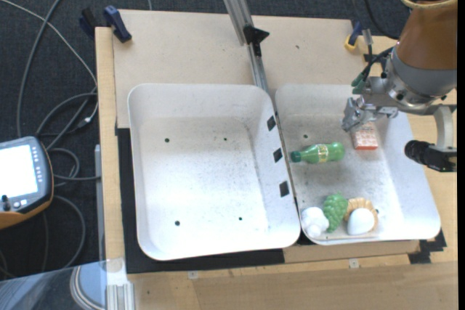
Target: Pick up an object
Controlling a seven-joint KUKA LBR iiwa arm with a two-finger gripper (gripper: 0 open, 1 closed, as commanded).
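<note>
Hanging over the far part of the right bin (407, 207), the claw (357, 117) sits just above and to the left of a small red-and-white packet (366, 137) that lies on the bin floor. Whether it is spread or pressed together I cannot tell: from this slant its tip is a grey tangle of metal and cable, and nothing can be made out between its parts. My reading is that the pick is at the approach stage, with no object lifted yet.

The packet looks like the likeliest target, being nearest. The next move, as I judge it, calls for a short drop straight down and a close around the packet's narrow width; it lies flat, so the tip must reach almost to the bin floor to get purchase.

Further left, near the bin's left wall, a green bottle (317, 153) lies on its side, well apart from the claw. At the near edge of the same bin three things crowd together: a white round object (314, 218), a green leafy-looking toy (335, 207) and a white-and-tan piece (360, 218), touching or nearly so. The left bin (145, 156) sits beside it on the desk (182, 54).

The grey-and-orange arm (429, 25) is cut off at the right and top edges. The packet's far end is partly covered by the claw, and its print is too small to read.
</note>
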